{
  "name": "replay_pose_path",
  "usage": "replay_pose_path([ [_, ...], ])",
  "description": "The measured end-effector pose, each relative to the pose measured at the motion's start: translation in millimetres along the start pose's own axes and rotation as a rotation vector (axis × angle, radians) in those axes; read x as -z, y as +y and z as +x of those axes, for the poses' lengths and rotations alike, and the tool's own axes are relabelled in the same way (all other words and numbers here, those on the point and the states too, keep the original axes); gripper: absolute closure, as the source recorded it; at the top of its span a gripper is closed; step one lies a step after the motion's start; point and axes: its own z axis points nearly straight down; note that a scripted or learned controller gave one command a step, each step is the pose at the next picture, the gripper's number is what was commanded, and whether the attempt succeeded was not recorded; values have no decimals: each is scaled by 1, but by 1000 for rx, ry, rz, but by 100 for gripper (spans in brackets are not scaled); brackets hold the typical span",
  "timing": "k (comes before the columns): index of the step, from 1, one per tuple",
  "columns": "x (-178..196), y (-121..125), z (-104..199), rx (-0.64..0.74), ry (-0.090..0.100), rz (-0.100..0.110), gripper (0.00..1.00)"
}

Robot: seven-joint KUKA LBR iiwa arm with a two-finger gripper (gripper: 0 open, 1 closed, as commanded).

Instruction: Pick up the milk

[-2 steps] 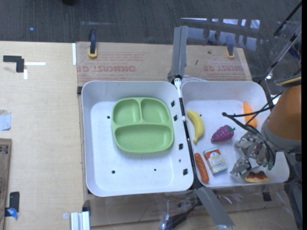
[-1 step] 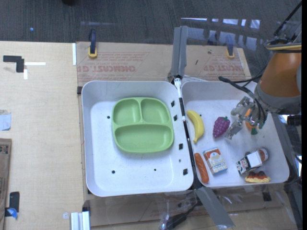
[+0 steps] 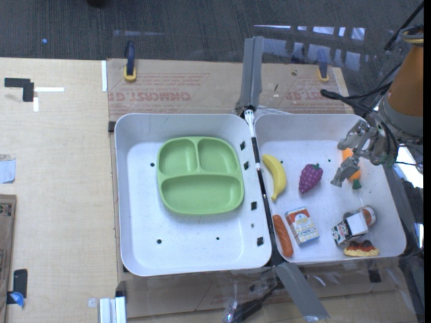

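The milk (image 3: 302, 225) is a small white carton with an orange label, lying near the front of the right bin (image 3: 323, 128). My gripper (image 3: 345, 160) hangs over the right side of that bin, well behind and to the right of the carton. Its fingers (image 3: 338, 175) are spread open. A small orange toy (image 3: 353, 174) sits on the bin floor right at them, partly hidden. I see nothing gripped.
The right bin also holds a banana (image 3: 274, 175), purple grapes (image 3: 310, 177), a hot dog (image 3: 283, 235) beside the carton, a lying bottle (image 3: 353, 225) and a pizza slice (image 3: 361, 249). A green divided plate (image 3: 200, 175) lies in the left bin (image 3: 135, 200).
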Motion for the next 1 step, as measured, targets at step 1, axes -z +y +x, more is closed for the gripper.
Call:
replay_pose_path([
  [1, -39, -61, 38, 117, 1, 1, 0],
])
